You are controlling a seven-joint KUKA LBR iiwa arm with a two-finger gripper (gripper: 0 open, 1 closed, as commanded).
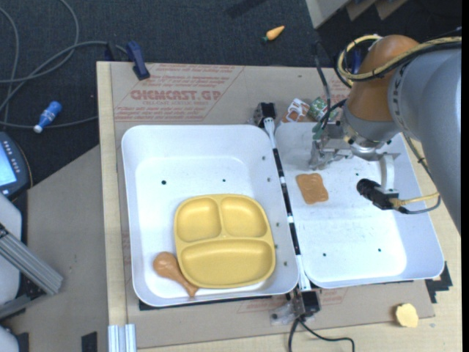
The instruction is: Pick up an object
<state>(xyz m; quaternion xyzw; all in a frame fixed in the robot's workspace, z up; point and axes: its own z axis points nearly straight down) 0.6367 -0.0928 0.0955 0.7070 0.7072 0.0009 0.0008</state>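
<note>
We bring the tool [320, 155] low over the right bin [366, 248], probably aiming at the brown toast piece [313, 188] just below it, but we cannot tell its opening.

Dark carpet floor [58, 20] under a brown bench [183, 86].

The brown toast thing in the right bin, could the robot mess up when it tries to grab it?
Maybe. The toast piece lies flat on the bin floor, so the gripper might slide over it. It also sits near the divider between the bins, which the gripper could bump. The black cable hanging by the wrist might snag too.
</note>
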